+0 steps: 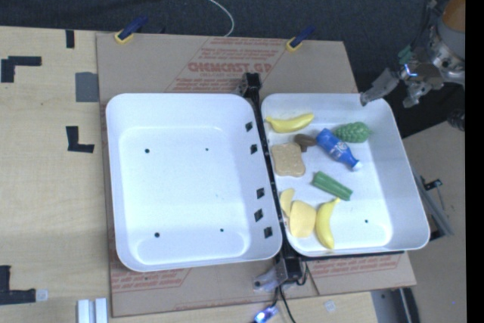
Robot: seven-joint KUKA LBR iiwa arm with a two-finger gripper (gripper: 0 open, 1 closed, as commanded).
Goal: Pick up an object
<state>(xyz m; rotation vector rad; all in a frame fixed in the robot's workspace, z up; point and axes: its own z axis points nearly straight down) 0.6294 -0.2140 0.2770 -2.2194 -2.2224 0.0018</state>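
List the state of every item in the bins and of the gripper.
Top banana: lying flat, right bin.
Bottle: on its side.
Green cone: lying beside bottle.
Bread: flat.
Green stick: lying flat.
Bottom banana: lying flat.
Gripper: above the right bin's far corner, holding nothing.

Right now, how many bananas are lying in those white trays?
2, both in the right bin. One banana lies near its far left corner; the other banana lies near the front edge, beside a pale yellow piece. None looks hidden.
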